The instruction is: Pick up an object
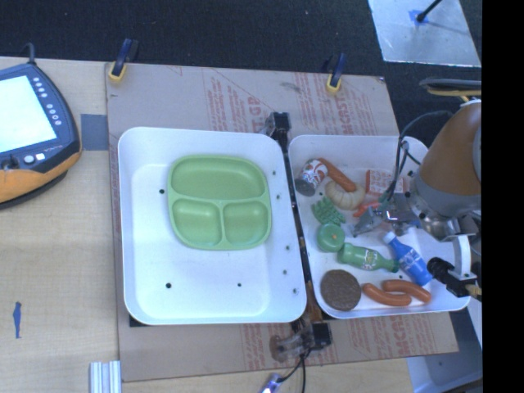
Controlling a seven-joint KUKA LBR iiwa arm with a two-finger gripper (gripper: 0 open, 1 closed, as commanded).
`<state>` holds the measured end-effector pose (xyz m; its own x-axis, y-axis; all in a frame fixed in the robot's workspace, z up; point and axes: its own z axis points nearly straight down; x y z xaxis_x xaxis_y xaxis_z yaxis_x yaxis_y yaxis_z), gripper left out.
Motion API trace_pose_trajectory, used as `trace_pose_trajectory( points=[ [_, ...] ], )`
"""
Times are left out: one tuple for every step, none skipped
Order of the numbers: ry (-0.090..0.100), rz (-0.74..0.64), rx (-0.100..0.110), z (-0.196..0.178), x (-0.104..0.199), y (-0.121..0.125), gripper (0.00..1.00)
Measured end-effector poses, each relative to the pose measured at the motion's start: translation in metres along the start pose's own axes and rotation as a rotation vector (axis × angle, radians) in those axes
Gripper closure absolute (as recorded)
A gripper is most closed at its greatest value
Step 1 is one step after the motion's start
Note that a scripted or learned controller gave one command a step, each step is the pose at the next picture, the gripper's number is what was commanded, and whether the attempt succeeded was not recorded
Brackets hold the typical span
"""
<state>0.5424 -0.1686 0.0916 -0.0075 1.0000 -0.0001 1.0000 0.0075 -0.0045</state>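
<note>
- Nearest the lens, at the bench's front edge, a small metal clamp [299,342] sits below the seam between the two bins, down and to the left of the gripper [378,219].
- Grey with an orange band, the arm [449,166] reaches in from the right and sets the gripper low over the right bin [304,150], among the toys.
- Whether it is spread or closed cannot be told; nothing is seen clamped in it.
- Just above the gripper lie a pale bread roll [344,192], a small can [309,176] and an orange carrot-like piece [340,174].
- Left of it sit a green leafy toy [327,212] and a green round cap [331,237].
- Just below it lies a green bottle [366,257], with a blue bottle [407,259] down to its right.
- Further below, a brown round cookie [339,289] and two orange sausages [395,291] rest near the bin's front wall.
- Well to the left, the left bin [147,289] holds a green divided plate [219,201].
- Far left on the bench lies a teach pendant [33,129] with a pale screen.
</note>
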Motion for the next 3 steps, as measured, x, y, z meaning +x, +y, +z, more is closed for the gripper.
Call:
trace_pose_trajectory(
  points=[
    [-0.001,0.000,0.000,0.000,0.040,0.048,0.00],
    [0.000,0.009,0.051,0.001,0.061,0.104,0.00],
    [0.002,0.004,0.066,-0.010,0.060,0.102,1.00]
  ],
)
